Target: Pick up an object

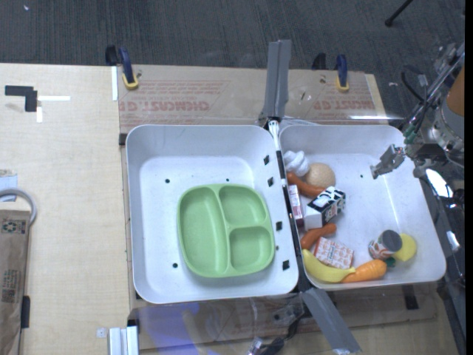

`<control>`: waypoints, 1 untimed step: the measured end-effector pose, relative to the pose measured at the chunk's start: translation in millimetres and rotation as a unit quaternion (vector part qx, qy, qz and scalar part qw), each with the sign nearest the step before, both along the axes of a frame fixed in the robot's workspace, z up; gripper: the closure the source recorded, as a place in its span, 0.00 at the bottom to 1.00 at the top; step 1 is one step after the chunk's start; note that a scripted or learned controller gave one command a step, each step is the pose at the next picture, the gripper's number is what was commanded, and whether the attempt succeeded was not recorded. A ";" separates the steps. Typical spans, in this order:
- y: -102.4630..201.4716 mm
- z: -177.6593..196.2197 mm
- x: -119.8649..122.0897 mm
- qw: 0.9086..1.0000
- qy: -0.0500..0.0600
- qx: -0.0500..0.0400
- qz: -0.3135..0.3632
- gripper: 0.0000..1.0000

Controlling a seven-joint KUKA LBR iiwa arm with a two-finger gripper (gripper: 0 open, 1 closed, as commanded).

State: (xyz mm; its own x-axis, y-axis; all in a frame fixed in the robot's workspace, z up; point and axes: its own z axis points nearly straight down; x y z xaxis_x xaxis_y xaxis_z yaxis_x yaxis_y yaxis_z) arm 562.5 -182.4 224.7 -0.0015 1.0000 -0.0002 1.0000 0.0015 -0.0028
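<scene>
The right bin (369,150) holds a jumble of toy food along its left and front sides. I see a beige ball (320,174), a black-and-white box (329,204), a red-and-white packet (334,253), a banana (325,272), an orange carrot (366,271) and a yellow piece (405,247) with a round grey-brown thing beside it. My gripper (409,170) hangs over the bin's right side, above bare white floor. Its fingers stand open with nothing between them. It is well clear of the objects, which lie to its left and below it.
The left bin (148,198) holds a green divided plate (225,230). A grey divider post (277,80) rises between the bins at the back. Cardboard with two clamps lies behind the bins. A brown paper bag (11,272) lies at the far left of the bench.
</scene>
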 end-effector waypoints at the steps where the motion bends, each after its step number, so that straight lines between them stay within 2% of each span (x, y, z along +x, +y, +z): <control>1: 58.0 -86.9 39.0 0.997 0.001 0.000 0.080 0.00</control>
State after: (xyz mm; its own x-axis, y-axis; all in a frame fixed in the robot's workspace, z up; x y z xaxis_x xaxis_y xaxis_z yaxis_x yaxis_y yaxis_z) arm 601.5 -124.5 137.8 -0.1615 0.9869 0.0008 0.9869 0.1615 -0.0040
